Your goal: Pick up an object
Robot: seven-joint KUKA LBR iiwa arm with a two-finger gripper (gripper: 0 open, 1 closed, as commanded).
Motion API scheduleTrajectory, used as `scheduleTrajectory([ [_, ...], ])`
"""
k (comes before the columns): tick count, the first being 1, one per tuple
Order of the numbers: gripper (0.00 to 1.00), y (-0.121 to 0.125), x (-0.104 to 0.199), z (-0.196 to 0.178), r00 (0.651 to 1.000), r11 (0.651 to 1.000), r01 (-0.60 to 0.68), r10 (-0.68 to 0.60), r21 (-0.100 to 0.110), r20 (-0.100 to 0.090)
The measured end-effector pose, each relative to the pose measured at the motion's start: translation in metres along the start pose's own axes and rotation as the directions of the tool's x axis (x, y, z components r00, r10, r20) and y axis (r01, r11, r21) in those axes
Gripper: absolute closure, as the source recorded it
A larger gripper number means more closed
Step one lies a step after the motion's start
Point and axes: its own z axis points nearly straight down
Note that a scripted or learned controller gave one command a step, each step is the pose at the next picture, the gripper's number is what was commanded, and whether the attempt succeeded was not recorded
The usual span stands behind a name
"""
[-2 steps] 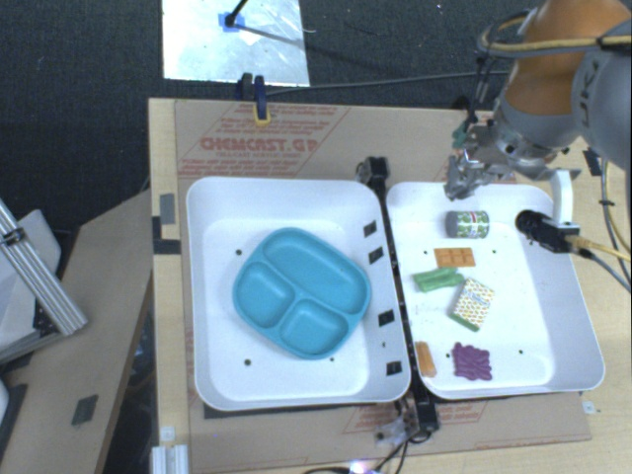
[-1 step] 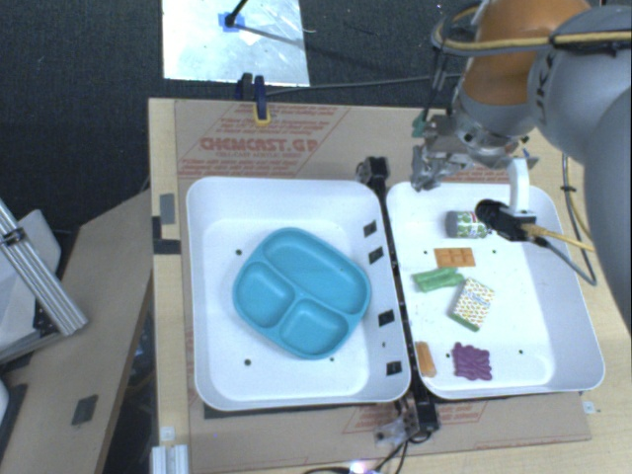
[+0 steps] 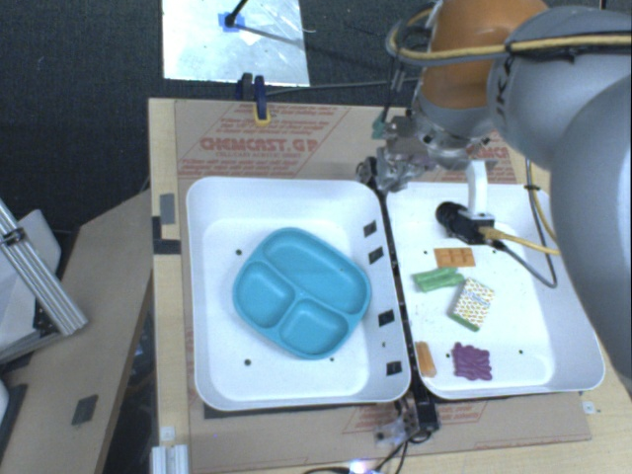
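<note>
The left shallow white bin (image 3: pixel 212 294) holds a light blue plastic plate with three compartments (image 3: pixel 301 292), lying flat near its middle; it is broad and low, so I judge it a poor candidate for a two-finger grab. At the far end of the wall where the two bins meet hangs the gripper (image 3: pixel 393 174), below the grey arm's orange band; it sits over the rims, not over any item, and nothing is visible in its grasp; whether it is open or closed I cannot tell from this slanted view. The right shallow white bin (image 3: pixel 528 339) holds the likely targets, all small and lying loose on its floor. Close to the dividing wall at the near end lies a small orange stick (image 3: pixel 425 358); further right and farther away sit a green oblong piece (image 3: pixel 437 279) and, just beyond it, a flat orange waffle-textured square (image 3: pixel 454 258); a pale block with a coloured pattern (image 3: pixel 474 302) is tilted just right of the green piece; a purple grape-like cluster (image 3: pixel 472 361) lies apart, towards the near side. The spacing leaves room around most of them, which should suit a descent from above; nothing is picked yet.
</note>
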Motion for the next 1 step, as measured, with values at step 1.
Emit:
scheduleTrajectory([
  [1,1.0,0.0123,0.0624,0.0086,1.0,1.0,0.001,-0.001,-0.001,0.0],
])
